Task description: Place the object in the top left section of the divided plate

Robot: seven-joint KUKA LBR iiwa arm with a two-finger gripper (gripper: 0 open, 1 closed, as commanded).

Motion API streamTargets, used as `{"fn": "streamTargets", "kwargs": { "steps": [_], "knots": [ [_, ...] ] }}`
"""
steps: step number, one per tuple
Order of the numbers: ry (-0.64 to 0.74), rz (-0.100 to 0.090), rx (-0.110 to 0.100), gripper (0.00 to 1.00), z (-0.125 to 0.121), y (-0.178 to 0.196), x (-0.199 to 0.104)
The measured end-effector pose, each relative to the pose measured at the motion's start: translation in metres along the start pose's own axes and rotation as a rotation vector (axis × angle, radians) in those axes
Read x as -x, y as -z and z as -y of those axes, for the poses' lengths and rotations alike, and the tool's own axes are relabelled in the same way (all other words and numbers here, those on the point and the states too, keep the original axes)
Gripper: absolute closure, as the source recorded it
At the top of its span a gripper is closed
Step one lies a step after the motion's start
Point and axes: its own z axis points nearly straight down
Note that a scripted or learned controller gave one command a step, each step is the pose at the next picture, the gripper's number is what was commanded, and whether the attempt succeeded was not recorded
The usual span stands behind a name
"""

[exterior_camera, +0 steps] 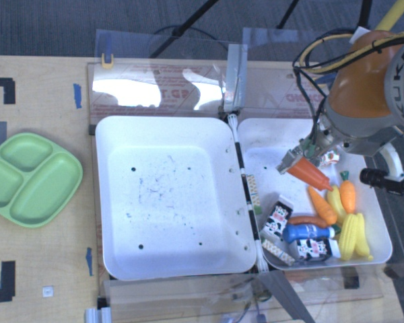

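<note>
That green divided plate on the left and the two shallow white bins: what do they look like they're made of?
The green divided plate looks like moulded plastic, matte: one even colour, soft rounded ridges between its three sections, no glare. The left white bin and the right white bin look like thin, smooth formed plastic with rounded corners and a dull sheen; the left one shows faint blue scuff marks. Coated metal can't be ruled out.

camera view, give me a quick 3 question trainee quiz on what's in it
1. True or false: the green divided plate sits inside the left bin.
2. Which bin holds the toy food, such as the orange carrot and yellow corn? A) left bin B) right bin
3. Fill in: the gripper hovers over the ____ bin.

Key: 1 false, the plate lies on the bench left of both bins. 2 B. 3 right.
</note>
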Motion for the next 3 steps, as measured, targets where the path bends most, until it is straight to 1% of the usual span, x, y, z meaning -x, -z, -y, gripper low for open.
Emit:
{"fn": "streamTargets", "kwargs": {
  "steps": [1, 2, 3],
  "knots": [
    [-0.089, 0.000, -0.003, 1.00, 0.038, 0.114, 0.045],
    [-0.174, 0.001, -0.002, 1.00, -0.037, 0.251, 0.107],
    [-0.384, -0.002, -0.006, 1.00, 0.016, 0.168, 0.110]
  ]
}}
